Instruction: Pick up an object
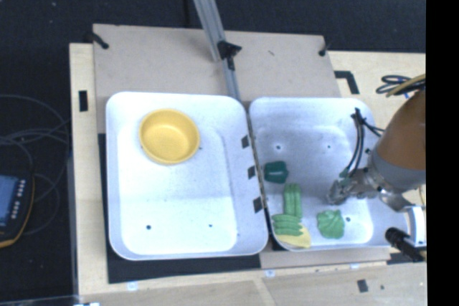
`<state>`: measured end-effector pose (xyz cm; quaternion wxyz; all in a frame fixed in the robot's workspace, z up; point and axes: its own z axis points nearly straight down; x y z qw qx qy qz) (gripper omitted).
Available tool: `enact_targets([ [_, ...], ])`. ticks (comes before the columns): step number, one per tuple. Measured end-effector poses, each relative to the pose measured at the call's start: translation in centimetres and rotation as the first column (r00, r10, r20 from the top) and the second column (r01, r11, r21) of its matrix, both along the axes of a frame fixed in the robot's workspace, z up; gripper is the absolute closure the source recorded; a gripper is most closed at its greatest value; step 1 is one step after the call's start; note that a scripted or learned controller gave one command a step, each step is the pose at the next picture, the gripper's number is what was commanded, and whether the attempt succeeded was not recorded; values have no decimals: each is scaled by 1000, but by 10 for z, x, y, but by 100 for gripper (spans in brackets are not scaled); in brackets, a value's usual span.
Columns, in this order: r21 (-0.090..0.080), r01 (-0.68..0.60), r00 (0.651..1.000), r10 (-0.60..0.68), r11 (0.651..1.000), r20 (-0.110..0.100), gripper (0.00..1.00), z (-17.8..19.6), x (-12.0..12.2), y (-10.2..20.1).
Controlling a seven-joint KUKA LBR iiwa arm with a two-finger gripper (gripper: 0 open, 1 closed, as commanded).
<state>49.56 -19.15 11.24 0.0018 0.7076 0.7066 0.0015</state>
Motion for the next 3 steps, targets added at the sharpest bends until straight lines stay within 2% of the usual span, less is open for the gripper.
enact_targets([
  [2, -1, -2, 1000, 2, 1000, 1, 100, 115, 1, -1],
  [3, 1, -6, 1000, 6, 1000, -3, 100, 119, 9, 44],
])
